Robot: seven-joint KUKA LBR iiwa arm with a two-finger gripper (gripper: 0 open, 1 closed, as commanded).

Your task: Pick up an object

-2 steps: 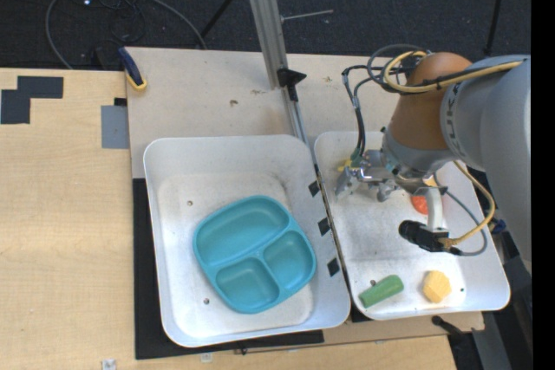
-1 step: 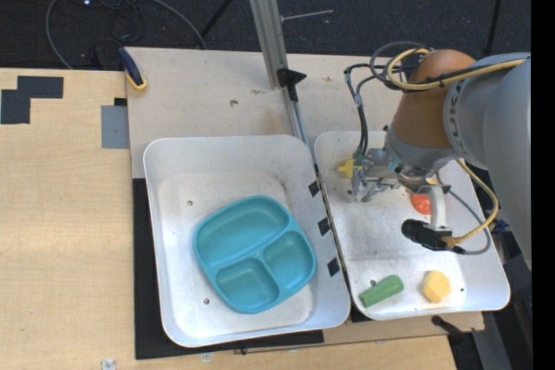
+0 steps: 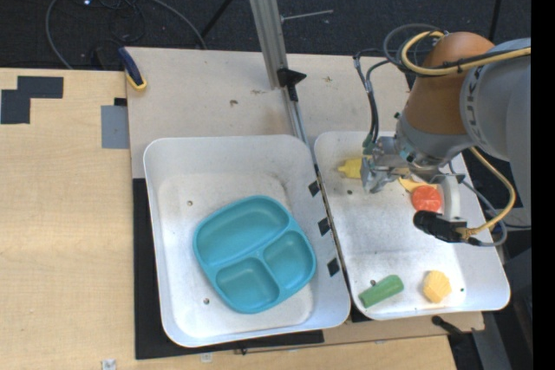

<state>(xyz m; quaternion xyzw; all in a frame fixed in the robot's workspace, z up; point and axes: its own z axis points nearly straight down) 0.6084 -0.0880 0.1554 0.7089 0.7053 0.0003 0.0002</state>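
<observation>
The desk [image 3: 78, 212] carries two white bins. The left bin [image 3: 173, 160] holds a blue divided plate [image 3: 253, 253]. In the right bin [image 3: 390, 247] the gripper [image 3: 379, 173] is low beside a yellow object [image 3: 350, 168]; whether it is spread or pressed together I cannot tell. I think it should center over the yellow object before closing. An orange piece [image 3: 427, 198], a green piece [image 3: 381, 290] and a small yellow piece [image 3: 437, 286] lie near.

A small yellow object [image 3: 350, 168] lies at the right bin's far left. An orange-red round piece [image 3: 427, 199] sits right of it. A green cylinder [image 3: 381, 291] and yellow lump [image 3: 437, 286] lie near.
</observation>
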